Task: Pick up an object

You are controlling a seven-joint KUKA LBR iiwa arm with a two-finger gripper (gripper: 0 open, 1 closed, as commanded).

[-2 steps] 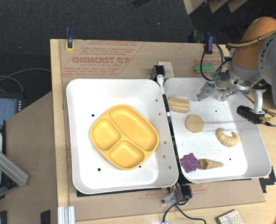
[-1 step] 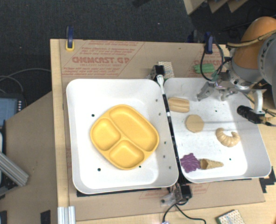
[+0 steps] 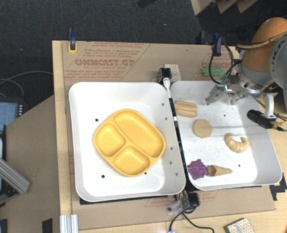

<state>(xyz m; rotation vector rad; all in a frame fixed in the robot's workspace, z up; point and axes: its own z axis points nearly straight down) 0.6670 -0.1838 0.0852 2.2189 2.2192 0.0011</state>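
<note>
My gripper (image 3: pixel 225 96) hovers over the far end of the right bin (image 3: pixel 260 176), its metal fingers (image 3: pixel 212 97) spread open with nothing between them. Below and left of it lie a tan bread roll (image 3: pixel 185 109) against the bin's left wall and a round beige cookie (image 3: pixel 202 128). A croissant (image 3: pixel 237 143) rests nearer the right side. At the front lies an ice cream cone (image 3: pixel 220 170) with a purple scoop (image 3: pixel 197 168). None of these touches the gripper.
The left bin (image 3: pixel 85 110) holds a yellow divided plate (image 3: pixel 129 141) with three compartments. A raised divider (image 3: pixel 175 125) runs between the two bins. Cardboard (image 3: pixel 104 57) covers the bench behind the bins, with blue clamps at its far edge.
</note>
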